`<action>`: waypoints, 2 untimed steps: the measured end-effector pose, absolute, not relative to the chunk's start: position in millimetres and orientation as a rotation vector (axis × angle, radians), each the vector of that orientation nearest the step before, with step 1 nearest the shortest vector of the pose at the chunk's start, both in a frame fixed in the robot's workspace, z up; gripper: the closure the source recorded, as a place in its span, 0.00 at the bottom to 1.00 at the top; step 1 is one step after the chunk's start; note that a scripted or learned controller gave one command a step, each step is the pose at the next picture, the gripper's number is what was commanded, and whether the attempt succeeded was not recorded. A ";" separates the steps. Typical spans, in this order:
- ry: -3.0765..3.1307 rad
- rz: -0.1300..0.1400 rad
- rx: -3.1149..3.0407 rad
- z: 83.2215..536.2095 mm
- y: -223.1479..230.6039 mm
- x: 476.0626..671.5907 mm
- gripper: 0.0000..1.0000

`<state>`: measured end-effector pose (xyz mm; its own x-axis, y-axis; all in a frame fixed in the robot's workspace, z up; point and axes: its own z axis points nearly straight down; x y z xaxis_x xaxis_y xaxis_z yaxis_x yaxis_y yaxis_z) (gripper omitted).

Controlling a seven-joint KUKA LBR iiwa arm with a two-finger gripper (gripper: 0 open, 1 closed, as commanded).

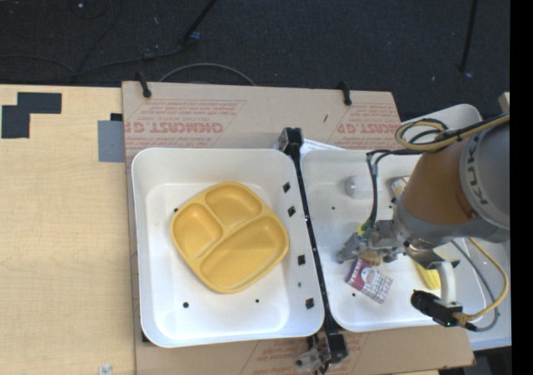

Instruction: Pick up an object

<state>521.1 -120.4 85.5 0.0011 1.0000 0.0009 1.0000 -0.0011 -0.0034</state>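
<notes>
My gripper [360, 250] is low in the right bin [333, 173], near its front left part. Just under and in front of it lies a small red and white packet [371, 281] on the bin floor. The view does not show anything held. A yellow object [427, 277] lies to the packet's right, partly hidden by the arm. A small pale round thing [351, 187] rests farther back in the same bin. The grey arm with its orange band [440, 186] covers much of the bin's right side.
The left bin [158, 282] holds a yellow divided plate [230, 236] lying flat near its middle. A black divider [304, 240] runs between the two bins. Cardboard lies under both bins, with a wooden bench top to the left.
</notes>
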 end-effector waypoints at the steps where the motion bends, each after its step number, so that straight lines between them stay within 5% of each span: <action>1: -2.215 0.001 -2.224 98.3 -121.3 521.9 1.00; 2: -2.224 -0.002 -2.221 159.2 -122.4 529.4 1.00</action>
